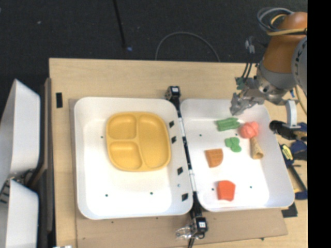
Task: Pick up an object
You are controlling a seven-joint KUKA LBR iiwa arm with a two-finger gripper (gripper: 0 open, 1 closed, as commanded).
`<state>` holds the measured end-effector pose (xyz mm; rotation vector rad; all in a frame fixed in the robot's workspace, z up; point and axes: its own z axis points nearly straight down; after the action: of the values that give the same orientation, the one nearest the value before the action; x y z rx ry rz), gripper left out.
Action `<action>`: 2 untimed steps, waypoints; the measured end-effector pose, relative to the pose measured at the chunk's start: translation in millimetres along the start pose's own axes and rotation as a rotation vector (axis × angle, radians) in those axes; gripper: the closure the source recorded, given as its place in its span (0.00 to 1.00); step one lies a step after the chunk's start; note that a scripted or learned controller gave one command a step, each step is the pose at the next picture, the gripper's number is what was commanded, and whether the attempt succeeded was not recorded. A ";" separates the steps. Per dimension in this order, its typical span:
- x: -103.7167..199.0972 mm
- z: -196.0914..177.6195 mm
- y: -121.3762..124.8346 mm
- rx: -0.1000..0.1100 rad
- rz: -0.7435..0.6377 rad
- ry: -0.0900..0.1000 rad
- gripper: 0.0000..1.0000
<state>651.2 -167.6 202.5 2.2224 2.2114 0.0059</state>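
Note:
In the right bin (pixel 207 112) lie several small items. A flat green piece (pixel 227 123) sits near the back, with a pink round object (pixel 249 130) to its right. Below them are a small green toy (pixel 232 144), a tan stick-like piece (pixel 256 149), an orange wedge (pixel 214 157) and a red-orange block (pixel 225 190). My gripper (pixel 239 106) hangs over the back of the right bin, just above and right of the flat green piece. I see nothing held in it.
The left bin (pixel 88 190) holds a yellow divided plate (pixel 138 141). A black clamp (pixel 172 92) sits at the back between the bins. Dark tools (pixel 290 130) lie on the bench right of the right bin.

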 end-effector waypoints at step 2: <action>-2.4 -77.1 0.1 0.003 -0.009 0.001 1.00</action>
<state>650.7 -169.8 279.5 2.2143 2.2233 0.0030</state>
